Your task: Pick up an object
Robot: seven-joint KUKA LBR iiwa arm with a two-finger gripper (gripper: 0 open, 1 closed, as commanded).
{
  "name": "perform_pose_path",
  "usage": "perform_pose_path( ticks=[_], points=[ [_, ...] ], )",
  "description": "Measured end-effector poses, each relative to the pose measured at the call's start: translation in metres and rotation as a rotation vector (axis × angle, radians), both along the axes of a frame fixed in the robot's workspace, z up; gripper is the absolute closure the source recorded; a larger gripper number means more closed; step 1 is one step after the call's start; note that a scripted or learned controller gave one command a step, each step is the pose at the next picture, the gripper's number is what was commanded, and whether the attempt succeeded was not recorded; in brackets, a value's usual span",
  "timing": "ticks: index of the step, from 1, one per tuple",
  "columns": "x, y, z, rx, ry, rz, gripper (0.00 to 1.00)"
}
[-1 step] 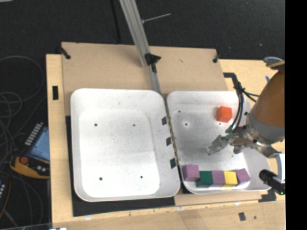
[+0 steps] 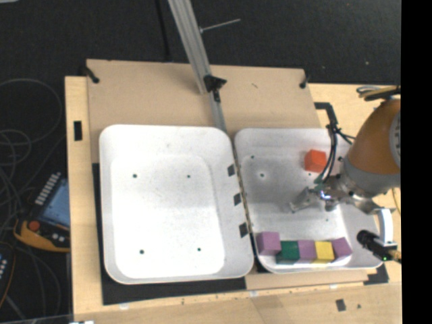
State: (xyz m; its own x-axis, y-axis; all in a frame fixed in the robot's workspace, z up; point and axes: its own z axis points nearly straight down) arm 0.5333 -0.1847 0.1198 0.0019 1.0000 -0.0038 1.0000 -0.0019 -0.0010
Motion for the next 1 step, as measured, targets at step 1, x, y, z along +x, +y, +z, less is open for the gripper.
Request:
perform_pose_path(
  ticks=[1],
  points=[
    [0.0829, -0.0223, -0.0235, 0.001, -0.005, 0.006, 0.00]
  ],
)
